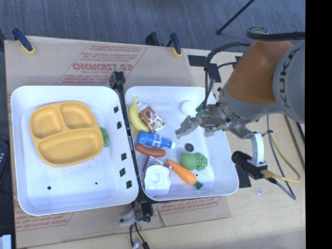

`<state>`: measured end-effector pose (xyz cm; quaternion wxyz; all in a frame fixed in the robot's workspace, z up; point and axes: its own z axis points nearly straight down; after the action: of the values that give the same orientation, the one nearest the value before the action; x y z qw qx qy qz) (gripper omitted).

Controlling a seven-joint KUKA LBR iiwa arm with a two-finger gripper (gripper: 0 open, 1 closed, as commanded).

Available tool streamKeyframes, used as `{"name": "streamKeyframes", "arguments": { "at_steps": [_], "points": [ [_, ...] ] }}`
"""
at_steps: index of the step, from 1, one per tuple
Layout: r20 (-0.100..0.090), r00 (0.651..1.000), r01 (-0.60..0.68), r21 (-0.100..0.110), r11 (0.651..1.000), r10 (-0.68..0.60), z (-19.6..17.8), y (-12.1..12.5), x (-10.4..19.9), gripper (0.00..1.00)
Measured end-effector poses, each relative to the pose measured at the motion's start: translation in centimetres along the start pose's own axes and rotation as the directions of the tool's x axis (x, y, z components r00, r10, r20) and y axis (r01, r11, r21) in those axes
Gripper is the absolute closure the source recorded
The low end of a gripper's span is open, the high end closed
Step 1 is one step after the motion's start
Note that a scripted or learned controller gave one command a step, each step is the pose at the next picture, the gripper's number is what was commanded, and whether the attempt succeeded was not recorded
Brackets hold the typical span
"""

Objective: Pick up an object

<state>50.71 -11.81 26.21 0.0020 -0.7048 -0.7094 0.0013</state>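
Objects crowd the right bin [224,183]: dark ball [189,147] just below my empty, parted gripper [184,129], broccoli [200,161] beyond. I judge a descent may nudge the ball aside.

The grey arm [270,82] comes in from the right, big orange band sitting just above the wrist. The wrist angles down and to the left, low, so the gripper [185,128] pokes out leftward. Its two fingers [182,130] look spread a bit apart, nothing between them that I can see.
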Motion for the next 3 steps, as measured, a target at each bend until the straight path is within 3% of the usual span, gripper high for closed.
{"name": "streamKeyframes", "arguments": {
  "at_steps": [1,2,3],
  "points": [
    [-0.001,0.987,-0.163,0.003,0.987,0.163,14.5,-3.1,2.6,0.0],
    [0.011,0.963,0.27,-0.03,0.962,-0.27,16.3,-2.0,-0.3,0.0],
    [0.016,0.962,0.272,-0.025,0.962,-0.272,15.4,-2.2,-0.6,1.0]
  ]
}}
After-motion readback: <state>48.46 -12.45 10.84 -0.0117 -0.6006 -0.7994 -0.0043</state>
